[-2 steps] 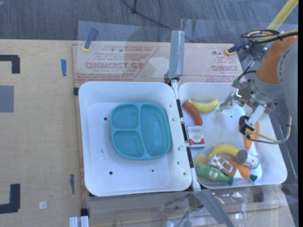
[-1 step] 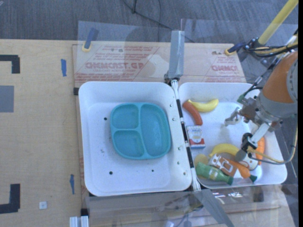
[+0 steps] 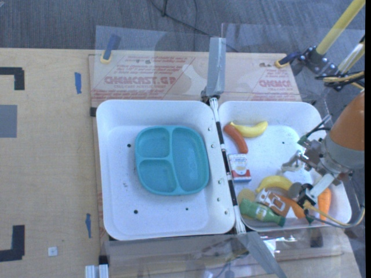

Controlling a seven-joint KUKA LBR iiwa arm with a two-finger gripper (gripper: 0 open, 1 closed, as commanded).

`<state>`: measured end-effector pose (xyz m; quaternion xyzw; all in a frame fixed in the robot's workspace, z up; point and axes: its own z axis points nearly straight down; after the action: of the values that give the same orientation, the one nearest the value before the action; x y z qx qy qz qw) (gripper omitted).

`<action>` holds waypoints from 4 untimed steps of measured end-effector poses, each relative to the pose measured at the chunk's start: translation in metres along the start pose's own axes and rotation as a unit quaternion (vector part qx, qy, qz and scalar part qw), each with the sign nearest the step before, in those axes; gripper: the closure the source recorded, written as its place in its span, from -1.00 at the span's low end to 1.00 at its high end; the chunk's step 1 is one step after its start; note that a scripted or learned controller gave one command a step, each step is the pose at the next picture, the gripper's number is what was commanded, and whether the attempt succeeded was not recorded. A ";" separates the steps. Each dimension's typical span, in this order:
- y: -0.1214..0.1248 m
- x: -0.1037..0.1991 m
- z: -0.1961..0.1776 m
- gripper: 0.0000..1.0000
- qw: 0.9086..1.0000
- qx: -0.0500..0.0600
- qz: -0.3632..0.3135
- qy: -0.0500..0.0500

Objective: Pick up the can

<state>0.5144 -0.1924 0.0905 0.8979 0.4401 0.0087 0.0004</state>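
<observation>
The can lies on its side near the front of the right bin; it carries a white and orange label and rests between a yellow banana and a green bottle. My gripper hangs low over the bin's right part, just right of the can, below the arm's orange band. Its fingers stand spread and open, and nothing shows between them. An orange carrot lies beside the lower finger.
A second banana, a red sausage and a small red and white carton lie further back in the right bin. A teal divided plate sits in the left bin. A yellow pole stands at the back right.
</observation>
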 end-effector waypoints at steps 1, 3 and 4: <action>0.018 0.005 -0.027 -1.00 0.999 0.004 -0.052 -0.007; 0.058 0.087 -0.009 -1.00 0.986 0.004 -0.164 -0.007; 0.058 0.121 -0.024 -1.00 0.966 0.004 -0.259 -0.006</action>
<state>0.6337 -0.1320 0.1171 0.7534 0.6576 0.0008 0.0019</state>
